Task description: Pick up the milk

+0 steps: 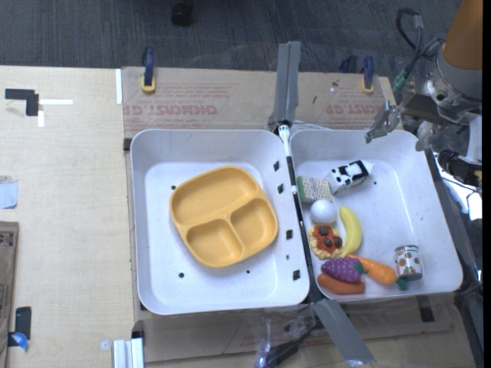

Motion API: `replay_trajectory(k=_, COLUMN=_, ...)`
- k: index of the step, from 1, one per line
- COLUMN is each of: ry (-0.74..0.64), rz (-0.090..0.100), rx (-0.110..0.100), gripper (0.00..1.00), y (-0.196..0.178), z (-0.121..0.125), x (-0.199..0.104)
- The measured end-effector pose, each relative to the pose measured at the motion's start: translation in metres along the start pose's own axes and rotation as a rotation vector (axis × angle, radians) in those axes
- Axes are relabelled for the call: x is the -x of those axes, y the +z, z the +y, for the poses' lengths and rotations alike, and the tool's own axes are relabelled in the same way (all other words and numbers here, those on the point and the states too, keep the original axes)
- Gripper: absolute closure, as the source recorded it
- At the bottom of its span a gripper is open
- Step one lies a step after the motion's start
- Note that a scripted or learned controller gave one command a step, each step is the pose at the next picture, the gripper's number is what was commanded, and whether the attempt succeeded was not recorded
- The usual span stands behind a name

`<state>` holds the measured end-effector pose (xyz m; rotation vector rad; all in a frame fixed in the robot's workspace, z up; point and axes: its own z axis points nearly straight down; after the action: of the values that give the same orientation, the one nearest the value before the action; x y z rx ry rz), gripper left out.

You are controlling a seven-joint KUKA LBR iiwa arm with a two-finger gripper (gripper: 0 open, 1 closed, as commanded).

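cow-patterned milk carton [350, 175] lying in right bin [430, 205].

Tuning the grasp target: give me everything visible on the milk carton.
The milk is a small toy carton, white with black cow patches, plastic-looking. It lies tipped on its side, long axis slanting up toward the right, on the floor of the right bin in its upper middle. Whether it touches the pale block at its left cannot be told.

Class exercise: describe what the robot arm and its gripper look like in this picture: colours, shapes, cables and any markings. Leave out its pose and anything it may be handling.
The arm enters at the upper right, with a broad orange band above a grey metal wrist. Black cables loop along its left side. The gripper is slim, grey metal, tapering to a narrow tip. No markings are legible.
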<state>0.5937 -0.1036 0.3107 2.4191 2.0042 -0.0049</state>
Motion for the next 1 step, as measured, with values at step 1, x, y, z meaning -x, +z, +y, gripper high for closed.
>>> replay_trajectory(k=1, ry=-0.130, rz=0.001, rx=-0.002, gripper=0.00, y=0.0969, z=0.0245, x=-0.0248)
